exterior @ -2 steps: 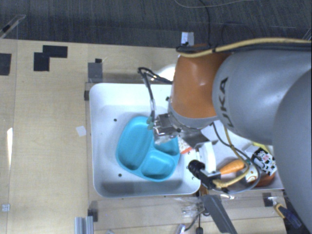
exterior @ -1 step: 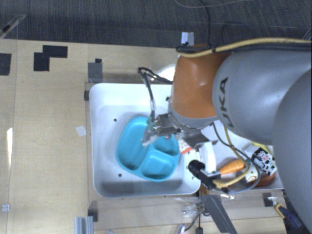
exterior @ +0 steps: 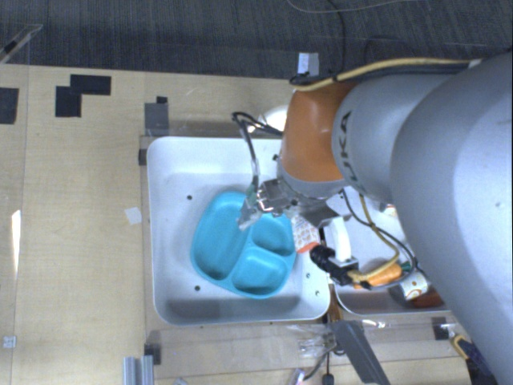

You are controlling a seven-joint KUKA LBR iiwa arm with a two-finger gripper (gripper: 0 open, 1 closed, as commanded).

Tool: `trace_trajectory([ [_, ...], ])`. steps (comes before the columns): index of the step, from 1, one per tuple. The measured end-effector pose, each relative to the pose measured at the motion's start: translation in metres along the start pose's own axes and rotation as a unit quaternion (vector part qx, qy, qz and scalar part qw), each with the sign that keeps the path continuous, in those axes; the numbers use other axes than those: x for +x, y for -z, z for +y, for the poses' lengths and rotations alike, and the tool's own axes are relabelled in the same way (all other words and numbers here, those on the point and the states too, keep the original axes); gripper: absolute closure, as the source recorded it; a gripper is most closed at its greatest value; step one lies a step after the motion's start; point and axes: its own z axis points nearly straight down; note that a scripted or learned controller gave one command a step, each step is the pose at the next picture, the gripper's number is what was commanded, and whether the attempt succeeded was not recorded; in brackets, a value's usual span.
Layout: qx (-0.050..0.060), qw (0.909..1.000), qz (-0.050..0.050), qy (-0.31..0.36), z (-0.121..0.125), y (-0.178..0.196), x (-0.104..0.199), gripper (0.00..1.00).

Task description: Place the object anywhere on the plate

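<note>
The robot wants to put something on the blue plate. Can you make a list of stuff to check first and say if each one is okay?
1. Blue plate lies flat inside the left bin: ok.
2. Gripper is above the plate's upper edge: ok.
3. An object sits between the fingers: cannot tell, the wrist blocks them.
4. The plate's compartments have free room: ok.
5. The black cable stays out of the way: cannot tell, it loops down close to the gripper.
6. Things in the right bin, like the orange piece, stay apart from the plate: ok.
</note>
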Motion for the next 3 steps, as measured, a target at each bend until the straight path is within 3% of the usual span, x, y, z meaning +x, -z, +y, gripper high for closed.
trace_trajectory([
  [1,-0.001,1.0000,0.000,0.009,-0.038,0.006,0.023,0.00],
  [2,-0.001,0.9995,0.000,-0.033,-0.020,-0.051,0.062,0.00],
  [3,-0.003,0.9988,0.000,0.048,-0.005,-0.061,0.046,0.00],
])
